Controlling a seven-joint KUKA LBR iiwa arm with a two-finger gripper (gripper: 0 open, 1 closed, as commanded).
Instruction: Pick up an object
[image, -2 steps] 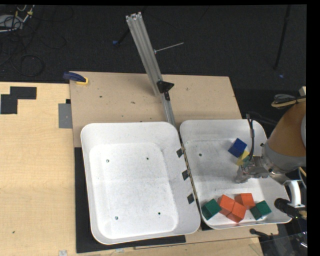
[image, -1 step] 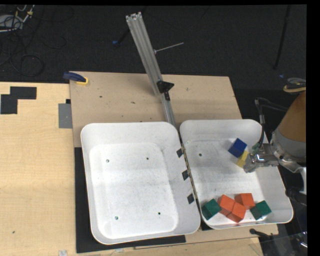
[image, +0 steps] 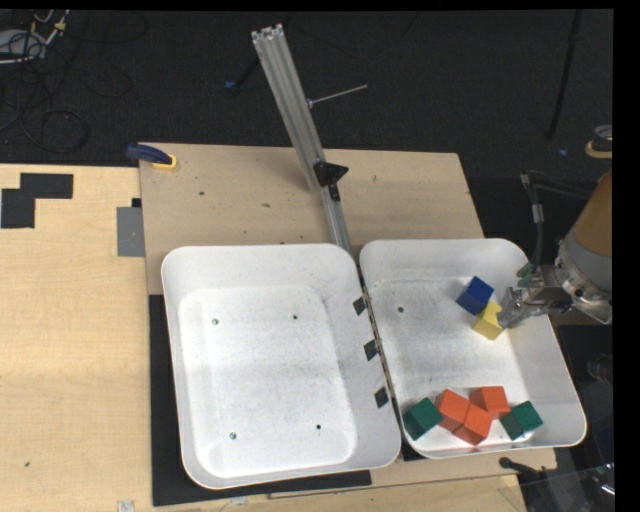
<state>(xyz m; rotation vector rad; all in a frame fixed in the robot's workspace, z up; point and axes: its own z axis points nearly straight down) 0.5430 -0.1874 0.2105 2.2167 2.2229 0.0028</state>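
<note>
Left to right: we have the bare shallow white plastic left bin (image: 190, 290), then the matching right bin (image: 420, 262) with all the objects. Along its near edge sits a cluster: a dark green block (image: 422, 416), orange-red blocks (image: 470, 411) touching one another, and a second green block (image: 521, 419). Further back, a blue cube (image: 476, 294) sits just beside a small yellow cube (image: 488, 323). The hand (image: 522, 306) is low at the right bin's right side, tip just beside the yellow cube; we cannot tell whether it is open, closed or gripping anything. We judge the yellow cube is the target. To do this well, we'd centre over the yellow cube, keep clear of the blue neighbour, and approach across the free faces. The yellow cube is near-cubic, so no real long axis; it sits turned at an angle to the bin walls, one corner toward the blue cube.
</note>
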